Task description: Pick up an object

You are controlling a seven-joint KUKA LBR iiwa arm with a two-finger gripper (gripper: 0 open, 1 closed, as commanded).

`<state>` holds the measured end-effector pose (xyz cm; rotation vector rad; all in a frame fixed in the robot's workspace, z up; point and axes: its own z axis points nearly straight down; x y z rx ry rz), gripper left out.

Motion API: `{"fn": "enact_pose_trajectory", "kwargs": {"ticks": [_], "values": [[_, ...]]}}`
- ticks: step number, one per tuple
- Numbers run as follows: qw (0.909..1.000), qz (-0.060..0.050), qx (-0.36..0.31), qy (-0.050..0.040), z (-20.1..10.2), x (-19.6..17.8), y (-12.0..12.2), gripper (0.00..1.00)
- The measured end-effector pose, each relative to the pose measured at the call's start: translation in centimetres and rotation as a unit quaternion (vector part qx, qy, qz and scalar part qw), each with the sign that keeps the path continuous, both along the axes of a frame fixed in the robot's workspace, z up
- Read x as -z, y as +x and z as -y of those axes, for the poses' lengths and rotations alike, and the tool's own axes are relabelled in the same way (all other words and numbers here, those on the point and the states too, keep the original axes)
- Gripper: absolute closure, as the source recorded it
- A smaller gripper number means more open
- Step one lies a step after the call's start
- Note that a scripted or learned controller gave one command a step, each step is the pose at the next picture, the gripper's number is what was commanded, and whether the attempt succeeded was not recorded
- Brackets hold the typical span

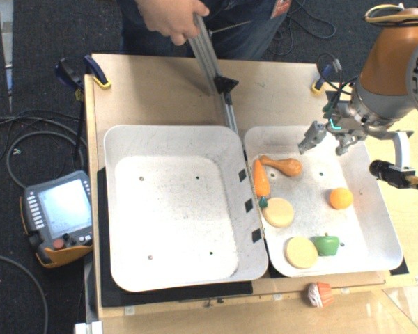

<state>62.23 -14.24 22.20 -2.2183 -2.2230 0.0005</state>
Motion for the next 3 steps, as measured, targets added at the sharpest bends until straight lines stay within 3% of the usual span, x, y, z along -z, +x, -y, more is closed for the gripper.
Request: {"fn": "enact_pose_trajectory", "kwargs": {"ticks": [1,2,3], "values": [[1.0,-0.002,0.002,-0.0001,0.3,5.0,-1.0,0.0],[1.0,-0.002,0.001,0.0,0.5,11.2,-0.4,0.0],[1.0,0.0,0.001,-0.0003,0.5,12.8,-0.4,0.0]]}}
